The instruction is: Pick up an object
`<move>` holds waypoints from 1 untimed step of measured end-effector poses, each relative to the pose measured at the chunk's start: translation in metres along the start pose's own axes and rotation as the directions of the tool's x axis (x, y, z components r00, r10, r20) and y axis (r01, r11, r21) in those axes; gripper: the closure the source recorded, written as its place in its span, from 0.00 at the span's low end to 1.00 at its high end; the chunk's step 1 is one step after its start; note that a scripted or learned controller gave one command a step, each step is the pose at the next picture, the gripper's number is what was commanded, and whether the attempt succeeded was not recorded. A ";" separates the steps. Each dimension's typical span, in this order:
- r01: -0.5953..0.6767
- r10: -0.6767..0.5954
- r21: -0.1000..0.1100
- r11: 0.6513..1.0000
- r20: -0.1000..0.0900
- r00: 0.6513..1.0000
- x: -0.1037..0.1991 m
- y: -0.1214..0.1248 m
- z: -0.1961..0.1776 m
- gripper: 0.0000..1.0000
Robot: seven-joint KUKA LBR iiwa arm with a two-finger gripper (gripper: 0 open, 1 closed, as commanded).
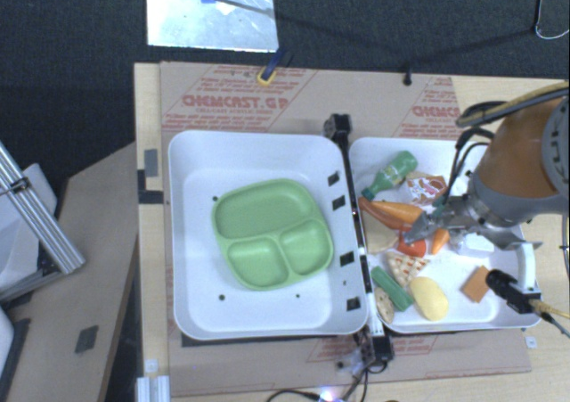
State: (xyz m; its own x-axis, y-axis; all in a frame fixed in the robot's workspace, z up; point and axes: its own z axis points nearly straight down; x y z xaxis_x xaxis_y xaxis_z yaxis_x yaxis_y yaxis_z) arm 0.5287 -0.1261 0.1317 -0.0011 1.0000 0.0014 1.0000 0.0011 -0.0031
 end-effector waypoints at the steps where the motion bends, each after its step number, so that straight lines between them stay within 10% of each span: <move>1: -0.001 0.001 -0.002 1.000 0.001 1.000 0.000 0.000 0.049 0.00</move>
State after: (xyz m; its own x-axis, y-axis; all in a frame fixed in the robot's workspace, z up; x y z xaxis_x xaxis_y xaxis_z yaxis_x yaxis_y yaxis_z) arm 0.5290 -0.1261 0.0824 -0.0001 1.0000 0.0002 1.0000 0.0001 -0.0010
